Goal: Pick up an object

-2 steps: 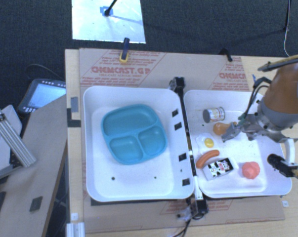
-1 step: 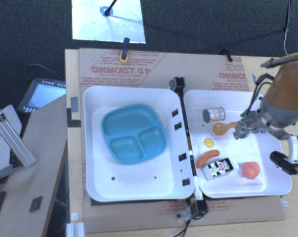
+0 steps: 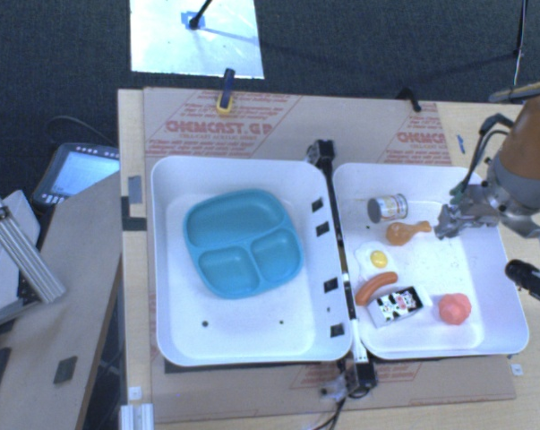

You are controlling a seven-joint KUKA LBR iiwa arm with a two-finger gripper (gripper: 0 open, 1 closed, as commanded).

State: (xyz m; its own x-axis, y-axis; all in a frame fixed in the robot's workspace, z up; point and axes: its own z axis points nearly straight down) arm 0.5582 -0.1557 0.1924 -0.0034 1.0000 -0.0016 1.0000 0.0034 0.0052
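Observation:
In the right bin (image 3: pixel 493 276) lie a small tin can (image 3: pixel 388 208), an orange chicken drumstick (image 3: pixel 405 232), a fried egg (image 3: pixel 375 260), a sausage (image 3: pixel 377 287), a black-and-white carton (image 3: pixel 398 305) and a pink ball-like object (image 3: pixel 455 308). My gripper (image 3: pixel 455 217) hangs at the right side of this bin, just right of the drumstick's thin end and apart from it. The view is too small to tell how it stands.
The left bin (image 3: pixel 175 195) holds a blue divided plate (image 3: pixel 244 242). A black divider (image 3: pixel 334 249) runs between the bins. A yellow clip (image 3: pixel 226 103) sits on the cardboard behind the bins. A tablet (image 3: pixel 75 176) lies off the bench at left.

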